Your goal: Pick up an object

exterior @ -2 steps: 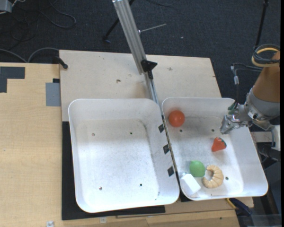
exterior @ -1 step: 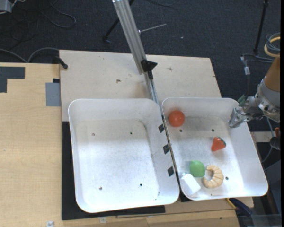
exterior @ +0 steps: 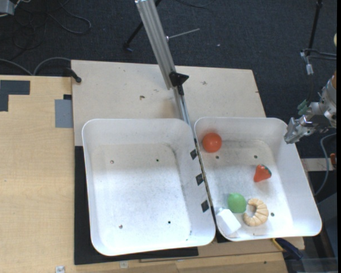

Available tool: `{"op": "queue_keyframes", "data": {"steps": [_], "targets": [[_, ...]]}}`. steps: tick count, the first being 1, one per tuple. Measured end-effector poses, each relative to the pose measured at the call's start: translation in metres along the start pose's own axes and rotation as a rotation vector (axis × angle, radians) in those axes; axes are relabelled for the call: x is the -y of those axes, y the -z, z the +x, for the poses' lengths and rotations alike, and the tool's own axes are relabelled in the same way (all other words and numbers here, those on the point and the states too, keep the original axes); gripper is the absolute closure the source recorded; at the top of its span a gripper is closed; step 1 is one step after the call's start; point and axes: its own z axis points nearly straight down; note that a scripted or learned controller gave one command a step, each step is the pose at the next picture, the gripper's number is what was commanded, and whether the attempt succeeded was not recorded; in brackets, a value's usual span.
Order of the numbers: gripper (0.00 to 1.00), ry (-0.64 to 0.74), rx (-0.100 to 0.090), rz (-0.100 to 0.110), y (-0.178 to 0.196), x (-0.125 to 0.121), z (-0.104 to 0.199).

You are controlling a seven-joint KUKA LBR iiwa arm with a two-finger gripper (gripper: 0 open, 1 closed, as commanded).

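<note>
I see nothing picked yet: my metal two-finger gripper [exterior: 294,131] hangs at the frame's right edge, above the right-hand shallow white bin [exterior: 307,195]; whether the claw is wide or narrow I cannot tell.

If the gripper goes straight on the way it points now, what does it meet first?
Probably the right bin's far right rim, just below the gripper. The strawberry lies further in. Depth is unclear from this slanted view.
</note>
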Motion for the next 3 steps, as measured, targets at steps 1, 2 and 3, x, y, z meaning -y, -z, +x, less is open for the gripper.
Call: {"op": "queue_keyframes", "data": {"steps": [1, 2, 3], "targets": [[1.00, 0.002, -0.004, 0.010, -0.013, 0.013, 0.055], [1.00, 0.003, -0.005, 0.008, -0.007, 0.019, 0.106], [1.00, 0.003, -0.005, 0.011, -0.024, 0.026, 0.159]]}}
